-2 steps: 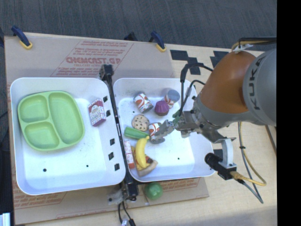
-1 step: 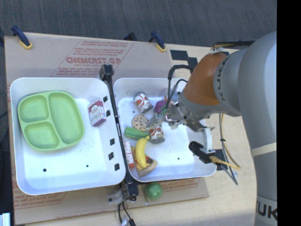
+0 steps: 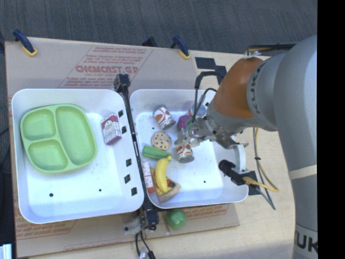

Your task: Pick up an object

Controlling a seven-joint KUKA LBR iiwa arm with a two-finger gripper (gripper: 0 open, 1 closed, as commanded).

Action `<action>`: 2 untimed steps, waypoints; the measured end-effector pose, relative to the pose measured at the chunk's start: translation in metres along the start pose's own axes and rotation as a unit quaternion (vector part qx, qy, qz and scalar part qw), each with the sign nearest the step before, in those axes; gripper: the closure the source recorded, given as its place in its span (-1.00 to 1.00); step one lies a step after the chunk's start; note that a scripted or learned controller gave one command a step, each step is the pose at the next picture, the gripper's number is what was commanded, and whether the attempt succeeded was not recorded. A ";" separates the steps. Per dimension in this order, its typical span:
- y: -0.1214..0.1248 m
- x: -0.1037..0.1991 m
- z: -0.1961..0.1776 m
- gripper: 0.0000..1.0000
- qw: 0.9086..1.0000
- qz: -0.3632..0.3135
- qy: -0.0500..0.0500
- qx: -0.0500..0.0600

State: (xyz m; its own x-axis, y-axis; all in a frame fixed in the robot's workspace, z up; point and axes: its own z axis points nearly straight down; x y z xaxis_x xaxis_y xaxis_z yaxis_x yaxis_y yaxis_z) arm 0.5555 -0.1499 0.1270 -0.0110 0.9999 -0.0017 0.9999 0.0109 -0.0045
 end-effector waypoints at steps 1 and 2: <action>-0.009 0.030 -0.096 1.00 1.000 0.003 0.001 -0.003; -0.009 0.030 -0.105 1.00 1.000 0.001 0.001 -0.002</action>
